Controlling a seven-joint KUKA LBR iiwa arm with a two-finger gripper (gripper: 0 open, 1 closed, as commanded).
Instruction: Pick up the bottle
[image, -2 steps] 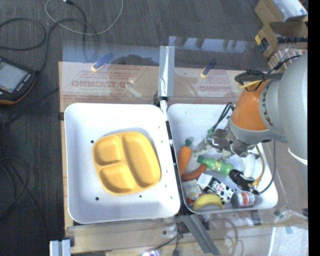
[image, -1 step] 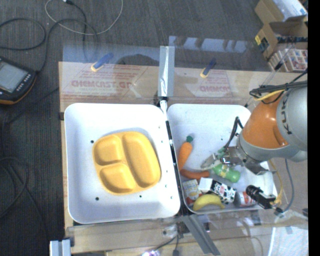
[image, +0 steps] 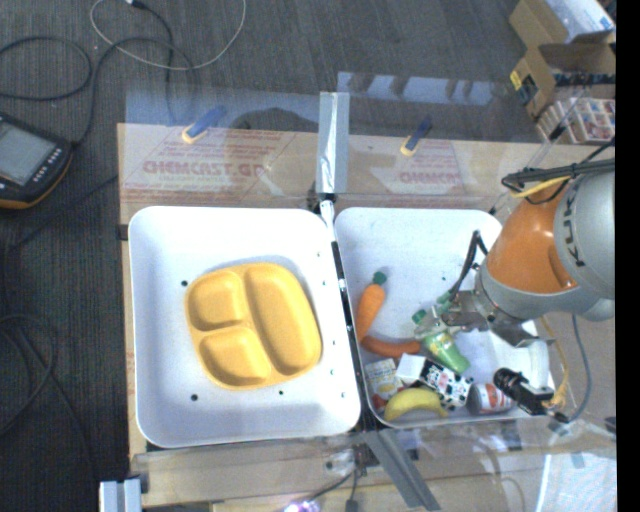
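Pincer (image: 447, 318) over green bottle (image: 444, 349) in right bin (image: 420, 228) near its front edge; grip unclear, cannot tell. Tabletop (image: 160, 170) print reads "CHEMCAST".

The bins (image: 160, 400) look like smooth matt white plastic; the yellow tray (image: 255, 325) is matt plastic; the bottle (image: 443, 349) is glossy green.

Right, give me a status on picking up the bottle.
Done: the arm has reached into the right bin, and the gripper sits over the green bottle. In hand: closing in on the bottle, which lies among the carrot and banana. Whether it is gripped cannot be told. Left: a clear lift; the bottle appears to rest in the bin.
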